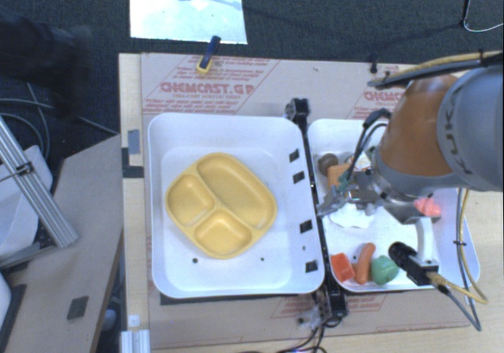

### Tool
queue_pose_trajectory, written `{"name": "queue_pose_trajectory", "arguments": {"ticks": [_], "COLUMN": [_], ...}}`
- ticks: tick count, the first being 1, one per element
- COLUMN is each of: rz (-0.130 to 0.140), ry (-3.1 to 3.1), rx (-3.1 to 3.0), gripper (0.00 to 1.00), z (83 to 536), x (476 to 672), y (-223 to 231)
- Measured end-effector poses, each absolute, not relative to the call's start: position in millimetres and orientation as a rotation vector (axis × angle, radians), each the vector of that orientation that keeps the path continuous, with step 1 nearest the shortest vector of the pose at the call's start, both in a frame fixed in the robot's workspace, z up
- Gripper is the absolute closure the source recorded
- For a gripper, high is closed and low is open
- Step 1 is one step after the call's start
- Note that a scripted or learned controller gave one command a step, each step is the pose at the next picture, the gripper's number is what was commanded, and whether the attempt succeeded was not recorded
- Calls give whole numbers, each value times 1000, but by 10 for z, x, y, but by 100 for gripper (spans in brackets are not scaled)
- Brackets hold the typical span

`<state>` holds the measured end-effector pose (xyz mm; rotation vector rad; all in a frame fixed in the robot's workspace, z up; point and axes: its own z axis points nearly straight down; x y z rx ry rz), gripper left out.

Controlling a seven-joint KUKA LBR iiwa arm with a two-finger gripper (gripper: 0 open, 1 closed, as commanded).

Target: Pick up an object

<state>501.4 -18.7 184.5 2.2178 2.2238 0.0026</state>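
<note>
Overhead, the grey arm with its orange band (417,127) is reaching in from the right and hanging over the right-hand shallow white bin (453,261). Its two-finger gripper (340,198) is sitting low near that bin's left wall; I cannot tell how it is set. Small toy foods are lying below it: an orange carrot-shaped piece (364,261), a green lump (383,269) touching it, and a pink piece (428,206). A yellow three-compartment plastic tray (220,204) is resting in the left-hand white bin (177,143).
</note>
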Motion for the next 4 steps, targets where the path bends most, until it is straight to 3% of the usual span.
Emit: {"name": "queue_pose_trajectory", "arguments": {"ticks": [4], "rz": [3], "ry": [2224], "rx": [2218], "gripper": [0], "z": [1845], "x": [5013], "y": [-187]}}
